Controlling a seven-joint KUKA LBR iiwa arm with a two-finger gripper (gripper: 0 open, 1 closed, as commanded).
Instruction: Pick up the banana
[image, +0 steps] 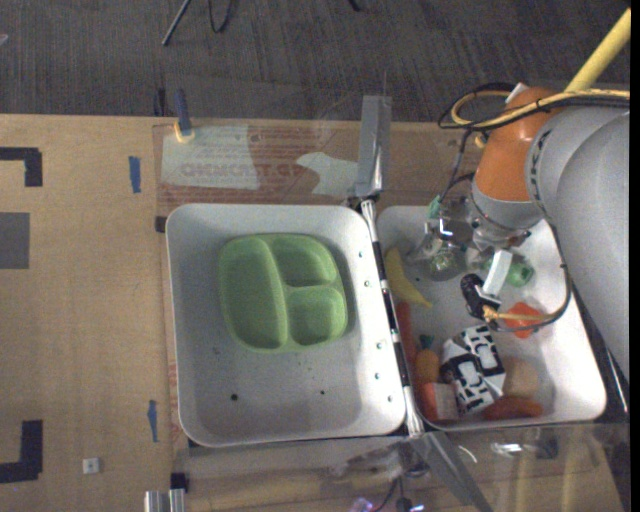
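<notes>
The yellow banana (404, 278) lies in the right bin (580, 350), along its left wall, running from upper left to lower right. My gripper (443, 247) hangs over the bin's upper left part, just right of the banana's upper end. It sits below the orange wrist band (508, 165). Nothing visibly rests in the gripper, and the banana lies flat on the bin floor.
The left bin (200, 380) holds a green divided plate (285, 290). Around the banana lie a black-and-white patterned object (475, 365), an orange carrot-like piece (427, 366), a red item (404, 325), a green-and-white item (510, 270) and an orange toy (520, 318).
</notes>
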